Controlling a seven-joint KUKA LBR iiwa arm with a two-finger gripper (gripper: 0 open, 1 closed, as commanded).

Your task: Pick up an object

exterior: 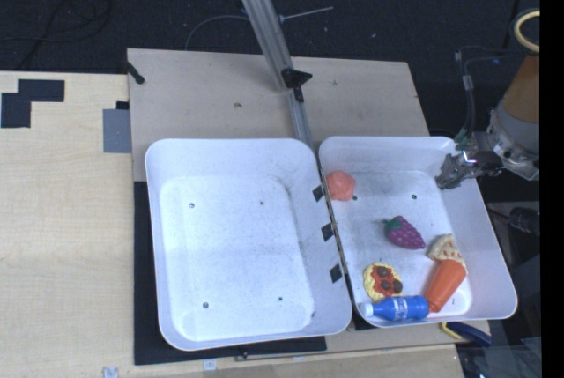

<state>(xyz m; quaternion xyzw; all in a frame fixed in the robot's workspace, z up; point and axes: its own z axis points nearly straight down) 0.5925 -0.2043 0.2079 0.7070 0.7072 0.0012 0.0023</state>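
The right bin [414, 158] holds several toy foods: a pink round piece [341, 185] by its left wall, a purple grape bunch [404, 233] near the middle, a small pizza [383, 281], an orange carrot [443, 282], a tan waffle-like piece [443, 247], and a blue bottle [398, 308] lying along the front wall. My gripper [449, 174] hangs over the bin's far right edge, apart from all of them, with nothing seen in it. The arm [520, 116] comes in from the right.
The left bin [233, 240] sits beside the right one, joined by black clips [328, 231]. A slanted aluminium rail [269, 33] stands behind the bins. Cables lie on the dark floor at the back.
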